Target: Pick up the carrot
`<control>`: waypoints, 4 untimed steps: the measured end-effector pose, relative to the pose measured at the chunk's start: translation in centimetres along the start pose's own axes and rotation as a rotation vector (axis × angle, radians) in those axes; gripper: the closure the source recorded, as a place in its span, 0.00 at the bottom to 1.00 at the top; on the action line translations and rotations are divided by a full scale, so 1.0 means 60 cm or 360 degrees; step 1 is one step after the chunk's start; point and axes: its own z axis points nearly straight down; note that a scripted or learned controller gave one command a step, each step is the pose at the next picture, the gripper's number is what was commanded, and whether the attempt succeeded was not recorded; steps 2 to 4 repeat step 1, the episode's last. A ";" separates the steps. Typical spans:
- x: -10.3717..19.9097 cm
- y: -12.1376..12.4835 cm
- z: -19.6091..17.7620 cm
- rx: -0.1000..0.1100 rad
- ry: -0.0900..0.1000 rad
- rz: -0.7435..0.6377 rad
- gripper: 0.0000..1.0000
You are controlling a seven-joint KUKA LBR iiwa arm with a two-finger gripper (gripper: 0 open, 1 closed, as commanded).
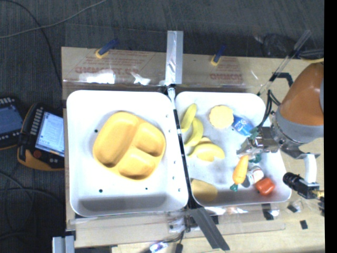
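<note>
Tool (256, 145) just above carrot (240, 171), nr right bin's (221, 200) far-right edge.

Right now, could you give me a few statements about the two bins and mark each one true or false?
1. The carrot lies in the right bin. True.
2. The big yellow bread-shaped item sits in the right bin. False: it sits in the left bin.
3. The gripper is over the right bin, close by the carrot's upper end. True.
4. The bananas lie against the right bin's far right wall. False: they lie along its left side, near the divider.
5. A small red item lies right of the carrot. True.
</note>
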 end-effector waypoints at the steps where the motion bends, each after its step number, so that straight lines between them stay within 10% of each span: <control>1: 0.053 0.165 -0.013 -0.0001 -0.0002 -0.0167 1.00; 4: 0.053 0.165 -0.013 -0.0001 -0.0002 -0.0167 1.00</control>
